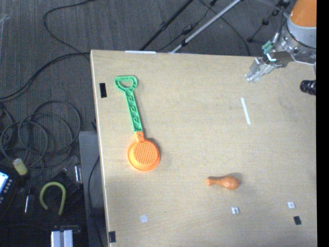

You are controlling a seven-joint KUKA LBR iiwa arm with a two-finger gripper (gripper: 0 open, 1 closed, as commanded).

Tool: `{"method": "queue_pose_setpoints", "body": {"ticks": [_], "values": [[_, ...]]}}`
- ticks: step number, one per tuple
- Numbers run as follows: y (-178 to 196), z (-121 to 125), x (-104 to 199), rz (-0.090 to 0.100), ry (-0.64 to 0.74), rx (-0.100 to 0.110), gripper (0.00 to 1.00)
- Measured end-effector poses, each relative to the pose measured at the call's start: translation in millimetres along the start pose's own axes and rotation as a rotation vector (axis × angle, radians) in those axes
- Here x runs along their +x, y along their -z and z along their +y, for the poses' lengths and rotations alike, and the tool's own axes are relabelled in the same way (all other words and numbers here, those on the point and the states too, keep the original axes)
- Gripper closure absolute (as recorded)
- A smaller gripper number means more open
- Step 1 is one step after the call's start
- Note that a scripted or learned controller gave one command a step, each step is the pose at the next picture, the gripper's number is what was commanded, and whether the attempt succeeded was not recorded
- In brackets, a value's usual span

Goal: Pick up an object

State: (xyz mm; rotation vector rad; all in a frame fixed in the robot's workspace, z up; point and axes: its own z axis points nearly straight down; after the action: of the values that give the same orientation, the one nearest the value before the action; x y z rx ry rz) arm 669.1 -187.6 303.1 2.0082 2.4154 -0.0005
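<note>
A toy sieve (143,154) with an orange mesh head and a green handle (132,104) lies on the left part of the tan bench top (195,86), its handle pointing to the far edge. A small orange drumstick-shaped toy (224,181) lies nearer the front, right of centre. A thin white stick (245,110) lies at the right. My gripper (256,73) hangs over the far right corner, above and beyond the white stick, far from both toys. It looks open, with nothing between its fingers.
The bench's left edge (97,153) drops to a dark floor with coiled cables (41,133) and a green ring (52,192). Tripod legs (216,14) cross behind the far edge. Small black and white markers (235,210) dot the bench front.
</note>
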Motion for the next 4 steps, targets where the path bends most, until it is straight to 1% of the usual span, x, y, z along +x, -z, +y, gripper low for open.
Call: {"method": "queue_pose_setpoints", "body": {"ticks": [1,2,3,4], "values": [[-79,-7,-35,-0.002,-0.062,0.002,1.00],[-209,-78,-21,0.001,-0.113,0.003,1.00],[-209,-78,-21,0.002,-0.113,0.002,0.00],[-219,-11,13,0.001,-0.092,0.000,0.00]]}}
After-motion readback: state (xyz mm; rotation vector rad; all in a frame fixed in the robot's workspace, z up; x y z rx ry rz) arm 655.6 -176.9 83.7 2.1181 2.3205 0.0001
